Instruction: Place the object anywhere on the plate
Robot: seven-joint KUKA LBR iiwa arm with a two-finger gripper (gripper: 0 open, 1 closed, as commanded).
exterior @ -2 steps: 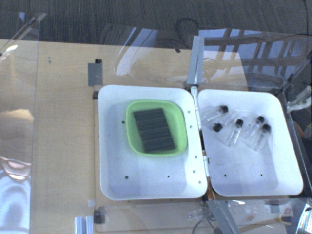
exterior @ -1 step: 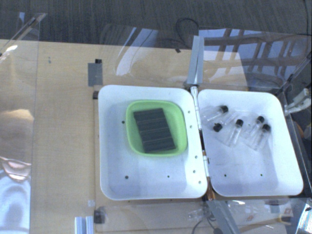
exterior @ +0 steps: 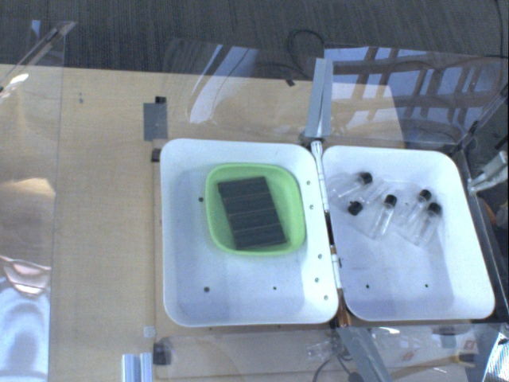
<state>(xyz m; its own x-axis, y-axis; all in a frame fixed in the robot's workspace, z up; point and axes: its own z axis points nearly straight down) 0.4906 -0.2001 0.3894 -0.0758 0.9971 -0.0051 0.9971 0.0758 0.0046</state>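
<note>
A green square plate (exterior: 215,213) sits in the upper middle of the left white bin (exterior: 238,293). A dark grey ribbed rectangular block (exterior: 251,212) lies flat on the plate, roughly centred and turned slightly off square. Nothing is touching the block.
The right white bin (exterior: 413,285) holds several clear vials with black caps (exterior: 386,212) scattered across its upper half. A grey divider bar (exterior: 320,110) runs back from between the bins. The wooden bench (exterior: 87,213) spreads to the left, and a bracket and cables (exterior: 489,173) sit at the right edge.
</note>
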